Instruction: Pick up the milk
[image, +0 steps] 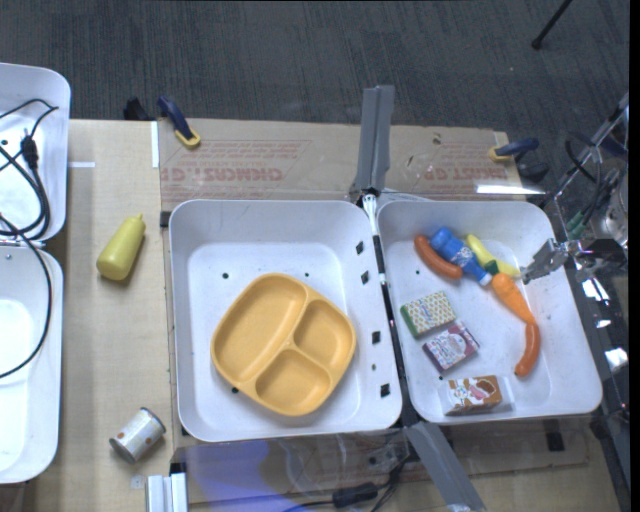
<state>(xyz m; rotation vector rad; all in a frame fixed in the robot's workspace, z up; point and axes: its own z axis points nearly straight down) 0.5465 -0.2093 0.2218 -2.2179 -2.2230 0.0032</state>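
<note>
Camera view showed a wooden bench (120, 320) on dark carpet (250, 50), bearing two white bins. The milk carton (429, 313) lay in the right bin (570, 395), beside two other cartons. The gripper (548, 262) hovered near the bin's right edge; its state was unclear.

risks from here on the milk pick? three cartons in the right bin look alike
1. Wrong pick: the green carton, pink carton and brown carton lie close together in the right bin; I cannot read which is milk.
2. Green and pink cartons nearly touch, so a finger may nudge the neighbour.
3. The hand sits at the bin's right wall, with the carrot and hot dog lying between it and the cartons.
</note>
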